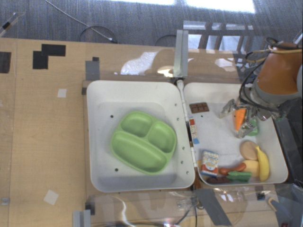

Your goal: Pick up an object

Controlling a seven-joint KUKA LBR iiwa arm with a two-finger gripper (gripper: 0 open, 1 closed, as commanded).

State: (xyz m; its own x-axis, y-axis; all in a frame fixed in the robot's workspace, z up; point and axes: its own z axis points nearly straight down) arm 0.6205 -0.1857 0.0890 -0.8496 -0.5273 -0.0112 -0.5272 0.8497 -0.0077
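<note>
The grey arm with its orange band (280, 74) reached in over the right bin (215, 126) from the table's right edge. Its jaws (242, 119) hung low above that bin's far right part, with an orange carrot-shaped piece (240, 118) standing upright between the fingers, so the jaws were closed on it. A small green piece (252, 129) lay just beside the carrot's lower end.

Along the bin's near edge sat a cluster of toy food: a yellow banana (262, 163) near the right corner, a tan rounded piece (248, 149) touching it, a small printed carton (209, 162), and red and green pieces (236, 172) between carton and banana. A brown chocolate bar (199, 108) lay at the bin's far left.

The left bin (102, 126) carried a green divided plate (143, 141) near its middle, well apart from the arm.
</note>
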